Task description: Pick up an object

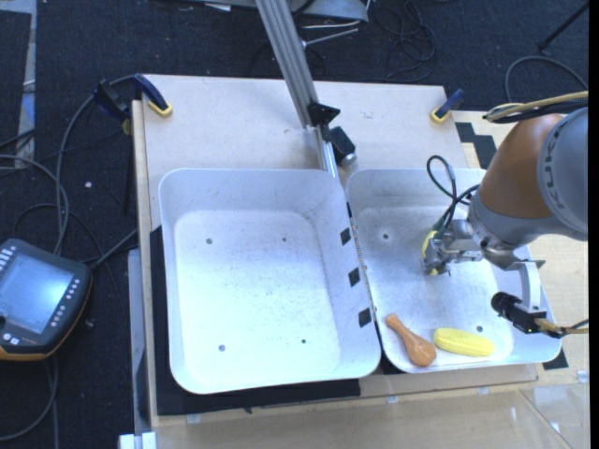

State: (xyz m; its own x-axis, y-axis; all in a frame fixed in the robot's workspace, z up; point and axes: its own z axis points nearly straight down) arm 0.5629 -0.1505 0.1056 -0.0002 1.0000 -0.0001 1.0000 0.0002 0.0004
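Gripper (pixel 436 260) low over right bin (pixel 393 204), centre-right of frame; finger state cannot be told. Yellow corn (pixel 463 342) and orange spoon (pixel 413 340), possibly a gourd, lie lower right.

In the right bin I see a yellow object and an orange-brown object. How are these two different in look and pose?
The yellow object is bright yellow, and the orange-brown object is dull orange-tan. The yellow object is an even, stubby oblong; the orange-brown object has a thin neck widening to a round end. The yellow object lies almost level across the view; the orange-brown object lies at a slant. Both rest near the front wall of the right bin, close together.
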